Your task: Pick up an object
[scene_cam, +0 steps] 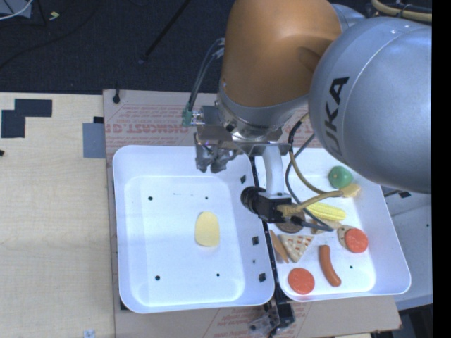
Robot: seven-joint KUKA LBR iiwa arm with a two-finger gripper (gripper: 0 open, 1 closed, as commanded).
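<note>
A pale yellow oval piece (207, 229) lies flat near the middle of the left bin (134, 189). My gripper (212, 160) hangs under the orange wrist band at the far edge of that bin, above the rim and well behind the yellow piece. I see nothing held in it. The big grey arm covers the far part of the right bin (391, 259).
The right bin holds several toy foods: a green ball (340, 176), a yellow corn cob (328, 210), a red tomato (356, 241), a sausage (329, 265), a red disc (301, 281) and a tan wedge (299, 245). Pale bench lies to the left.
</note>
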